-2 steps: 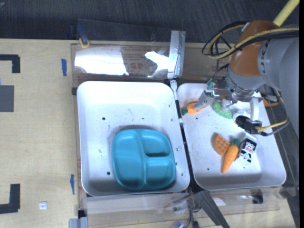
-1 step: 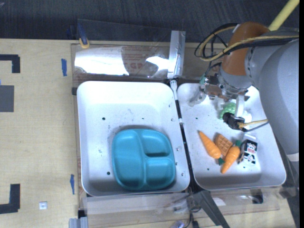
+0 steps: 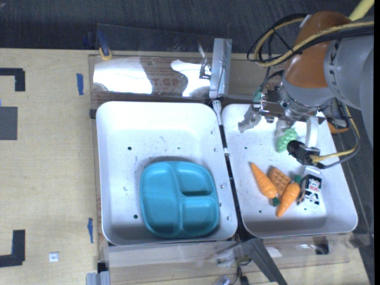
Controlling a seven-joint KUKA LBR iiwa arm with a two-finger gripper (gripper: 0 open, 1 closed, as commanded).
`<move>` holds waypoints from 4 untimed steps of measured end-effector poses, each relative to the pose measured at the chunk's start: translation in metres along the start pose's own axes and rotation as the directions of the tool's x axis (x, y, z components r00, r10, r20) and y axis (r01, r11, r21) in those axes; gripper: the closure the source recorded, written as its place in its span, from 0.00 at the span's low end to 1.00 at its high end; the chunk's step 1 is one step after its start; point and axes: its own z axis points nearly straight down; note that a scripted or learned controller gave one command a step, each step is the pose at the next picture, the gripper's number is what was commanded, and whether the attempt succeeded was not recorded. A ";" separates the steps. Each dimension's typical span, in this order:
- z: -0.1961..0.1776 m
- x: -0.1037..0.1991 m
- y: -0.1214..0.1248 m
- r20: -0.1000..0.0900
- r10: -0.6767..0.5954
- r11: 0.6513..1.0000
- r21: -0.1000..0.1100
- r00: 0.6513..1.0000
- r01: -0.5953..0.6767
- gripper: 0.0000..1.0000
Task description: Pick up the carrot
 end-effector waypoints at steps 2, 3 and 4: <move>0.094 -0.063 -0.067 0.003 0.088 0.996 0.004 0.996 -0.088 0.00; 0.095 -0.063 -0.067 0.003 0.088 0.996 0.006 0.996 -0.088 0.00; 0.080 -0.063 -0.062 0.003 0.089 0.996 -0.010 0.996 -0.089 1.00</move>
